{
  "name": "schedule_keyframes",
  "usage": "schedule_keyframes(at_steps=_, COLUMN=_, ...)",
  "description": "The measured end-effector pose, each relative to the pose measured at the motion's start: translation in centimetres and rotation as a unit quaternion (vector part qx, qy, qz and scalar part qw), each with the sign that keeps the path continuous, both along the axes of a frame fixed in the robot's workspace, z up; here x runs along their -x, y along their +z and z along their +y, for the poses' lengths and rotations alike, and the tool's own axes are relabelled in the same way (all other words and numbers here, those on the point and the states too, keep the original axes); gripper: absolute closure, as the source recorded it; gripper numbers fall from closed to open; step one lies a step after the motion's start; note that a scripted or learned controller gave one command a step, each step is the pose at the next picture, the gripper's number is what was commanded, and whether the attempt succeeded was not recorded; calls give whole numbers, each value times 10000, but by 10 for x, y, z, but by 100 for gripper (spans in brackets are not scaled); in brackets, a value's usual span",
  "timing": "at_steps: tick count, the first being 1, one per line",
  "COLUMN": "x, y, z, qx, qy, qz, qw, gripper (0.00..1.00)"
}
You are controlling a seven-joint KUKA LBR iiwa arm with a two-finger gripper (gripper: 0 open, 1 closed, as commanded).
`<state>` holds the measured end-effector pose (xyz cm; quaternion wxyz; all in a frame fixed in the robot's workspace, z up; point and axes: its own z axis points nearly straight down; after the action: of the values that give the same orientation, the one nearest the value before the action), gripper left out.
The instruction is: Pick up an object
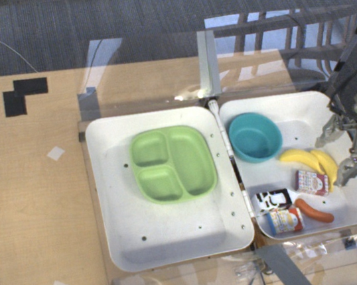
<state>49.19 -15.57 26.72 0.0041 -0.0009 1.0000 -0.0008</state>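
The right bin (306, 101) holds a teal bowl (254, 136), a yellow banana (312, 160), a small pink and white carton (311, 182), a red sausage (314, 211), a small cup with a blue and orange label (284, 221) and a black and white card (272, 197). My gripper (341, 151) hangs at the bin's right side, open, its two grey fingers pointing left. One fingertip (325, 132) is above the banana's end, the other fingertip (342, 176) below it. Nothing sits between them.
The left bin (114, 182) holds a green divided plate (171, 164). A metal divider post (209, 66) rises between the bins at the back. Clear plastic walls surround the bins. Black markers (23, 94) lie on the wooden bench at the far left.
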Motion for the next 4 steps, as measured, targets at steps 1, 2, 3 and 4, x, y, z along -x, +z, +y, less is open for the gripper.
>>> schedule_keyframes(at_steps=1, x=-4, y=-143, z=26, qx=-23, qy=412, qz=66, qw=9991, gripper=0)
schedule_keyframes(at_steps=2, x=-113, y=-178, z=59, qx=-3, qy=392, qz=-37, qw=9992, gripper=0)
schedule_keyframes(at_steps=3, x=-165, y=-184, z=65, qx=-21, qy=20, qz=344, qw=9994, gripper=0)
schedule_keyframes(at_steps=4, x=-152, y=-182, z=68, qx=-11, qy=-670, qz=174, qw=9976, gripper=0)
